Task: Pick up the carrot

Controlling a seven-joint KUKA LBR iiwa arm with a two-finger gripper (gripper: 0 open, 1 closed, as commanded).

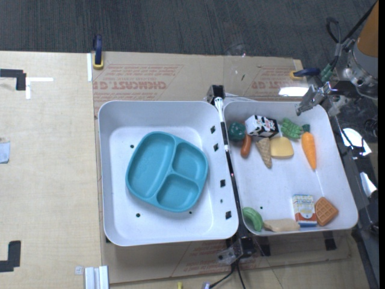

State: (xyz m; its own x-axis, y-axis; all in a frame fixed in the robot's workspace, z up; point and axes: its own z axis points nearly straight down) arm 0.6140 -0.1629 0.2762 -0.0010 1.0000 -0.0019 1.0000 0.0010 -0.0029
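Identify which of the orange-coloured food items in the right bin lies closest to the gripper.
The carrot, long and tapering with a green top, near the bin's right wall. The gripper hovers above that bin's far right corner; the sausage and waffle lie farther off.

Smooth glossy plastic teal plate (166, 171), matt white bins (157, 114), brown cardboard (156, 80) beneath.

The arm (368, 53) is grey metal with an orange band near the frame's top right corner. Black cables loop beside it. Its gripper (317, 96) is a dark, angular assembly with silvery metal parts and small teal accents.
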